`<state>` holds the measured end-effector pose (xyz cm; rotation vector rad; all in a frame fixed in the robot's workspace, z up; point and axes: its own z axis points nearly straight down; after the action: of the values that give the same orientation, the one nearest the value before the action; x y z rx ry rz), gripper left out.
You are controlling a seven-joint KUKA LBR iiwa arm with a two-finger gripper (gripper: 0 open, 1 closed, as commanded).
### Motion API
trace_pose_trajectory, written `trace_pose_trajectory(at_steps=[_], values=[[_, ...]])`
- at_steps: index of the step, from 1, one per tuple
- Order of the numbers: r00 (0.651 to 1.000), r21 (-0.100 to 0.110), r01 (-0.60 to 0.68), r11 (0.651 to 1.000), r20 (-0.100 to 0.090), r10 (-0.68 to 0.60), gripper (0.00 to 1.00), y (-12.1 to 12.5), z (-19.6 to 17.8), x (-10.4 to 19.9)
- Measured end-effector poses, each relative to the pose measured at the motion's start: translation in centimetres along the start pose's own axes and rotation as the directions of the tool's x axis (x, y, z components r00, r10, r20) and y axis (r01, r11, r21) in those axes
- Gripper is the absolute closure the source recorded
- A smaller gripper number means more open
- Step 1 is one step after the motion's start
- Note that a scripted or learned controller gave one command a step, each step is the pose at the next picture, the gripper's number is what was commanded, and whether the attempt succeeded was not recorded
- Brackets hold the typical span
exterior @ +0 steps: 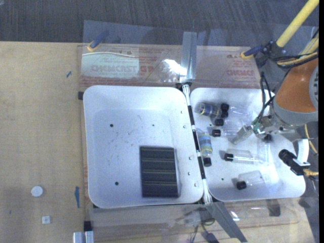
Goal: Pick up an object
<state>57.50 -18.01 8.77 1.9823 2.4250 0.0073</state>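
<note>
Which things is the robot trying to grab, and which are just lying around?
For the job:
hand
clear vials with black caps in the right bin
vial by the divider

Just lying about:
dark ridged block in the left bin
small grey disc on the bench

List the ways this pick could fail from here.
1. The vials in the right bin are clear plastic and look hard to make out against the white floor, so a grasp may miss.
2. They lie on their sides and could roll away when touched.
3. The gripper sits among several close vials and may knock neighbours aside.
</note>
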Motion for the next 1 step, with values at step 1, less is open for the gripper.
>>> trace_pose_trajectory(at_steps=[1], values=[[0.996, 0.012, 0.093, 0.996, -0.008, -0.093, 0.0, -6.2, -4.82, -3.23]])
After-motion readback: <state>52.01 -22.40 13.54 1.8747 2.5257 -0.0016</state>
